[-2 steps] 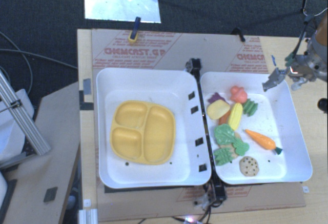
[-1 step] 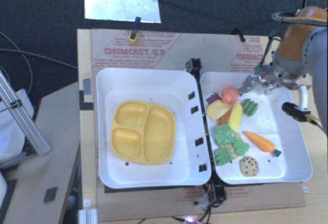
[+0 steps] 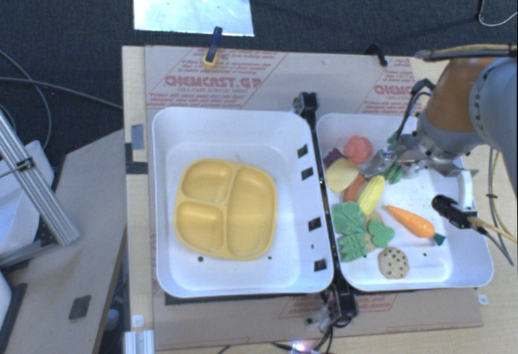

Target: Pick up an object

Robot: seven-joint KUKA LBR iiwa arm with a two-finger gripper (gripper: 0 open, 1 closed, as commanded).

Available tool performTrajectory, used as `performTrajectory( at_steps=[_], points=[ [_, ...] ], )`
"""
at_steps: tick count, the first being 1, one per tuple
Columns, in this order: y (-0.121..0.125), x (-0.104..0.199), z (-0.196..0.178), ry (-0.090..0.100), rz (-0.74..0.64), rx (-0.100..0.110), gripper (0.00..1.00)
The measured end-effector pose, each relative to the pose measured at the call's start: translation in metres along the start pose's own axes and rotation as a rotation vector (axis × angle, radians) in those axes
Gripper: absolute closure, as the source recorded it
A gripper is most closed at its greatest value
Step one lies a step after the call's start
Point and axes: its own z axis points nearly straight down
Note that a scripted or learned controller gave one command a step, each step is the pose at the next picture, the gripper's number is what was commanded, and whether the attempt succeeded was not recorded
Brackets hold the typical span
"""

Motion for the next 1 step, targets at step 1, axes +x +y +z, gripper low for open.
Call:
performTrajectory(
  at_steps=[1],
  points=[
    [0.0037,-0.0018,-0.0134,-0.003,0.000,-0.010,1.00]
  ],
)
